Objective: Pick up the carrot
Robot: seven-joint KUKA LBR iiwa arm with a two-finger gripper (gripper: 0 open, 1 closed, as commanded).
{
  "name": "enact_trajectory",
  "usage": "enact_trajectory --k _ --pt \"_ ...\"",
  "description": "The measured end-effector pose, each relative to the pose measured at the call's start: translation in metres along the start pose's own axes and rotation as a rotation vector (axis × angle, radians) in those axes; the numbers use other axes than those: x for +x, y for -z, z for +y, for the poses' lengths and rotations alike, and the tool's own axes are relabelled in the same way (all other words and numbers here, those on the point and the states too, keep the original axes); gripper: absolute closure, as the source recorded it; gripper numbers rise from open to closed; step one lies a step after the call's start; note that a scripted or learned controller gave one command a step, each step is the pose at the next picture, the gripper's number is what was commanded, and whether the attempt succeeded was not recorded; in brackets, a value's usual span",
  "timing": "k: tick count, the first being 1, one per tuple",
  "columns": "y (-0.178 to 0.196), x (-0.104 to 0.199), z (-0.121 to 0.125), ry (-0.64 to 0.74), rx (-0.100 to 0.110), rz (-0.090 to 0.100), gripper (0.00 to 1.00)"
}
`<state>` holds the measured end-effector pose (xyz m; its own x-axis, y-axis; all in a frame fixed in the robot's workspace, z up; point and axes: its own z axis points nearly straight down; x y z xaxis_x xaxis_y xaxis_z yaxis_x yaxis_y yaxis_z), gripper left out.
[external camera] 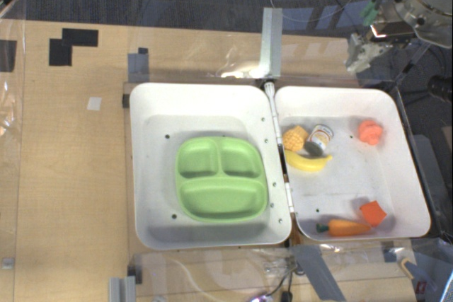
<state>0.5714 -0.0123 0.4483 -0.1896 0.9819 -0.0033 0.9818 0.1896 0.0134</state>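
- The carrot [345,227] lies at the near edge of the right bin [396,125], close against the front wall, its long axis running left to right along that wall, the dark green stub at its left end.
- Just beside it, at its right end and a little farther back, sits an orange block [373,212], near enough to crowd a grasp from that side.
- The left bin [148,152] holds a green divided plate [221,177], well apart from the carrot.
- Farther back in the right bin, a banana [308,162], a corn cob [294,137] and a small can [320,138] are bunched together near the divider; a pink lump [370,131] lies apart toward the right wall.
- Farthest back, the gripper [359,53] hangs beyond the far rim of the right bin, outside it. Whether it is open or closed I cannot tell.
- The carrot is therefore across the whole bin from the gripper, toward the near wall. I judge the move needs a reach forward and down, jaws set across the carrot's short width.
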Motion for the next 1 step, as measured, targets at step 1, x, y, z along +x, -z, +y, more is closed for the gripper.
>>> enact_trajectory --k 1 --pt "-0.0119 -0.0515 -0.0126 -0.035 0.007 0.001 1.00"
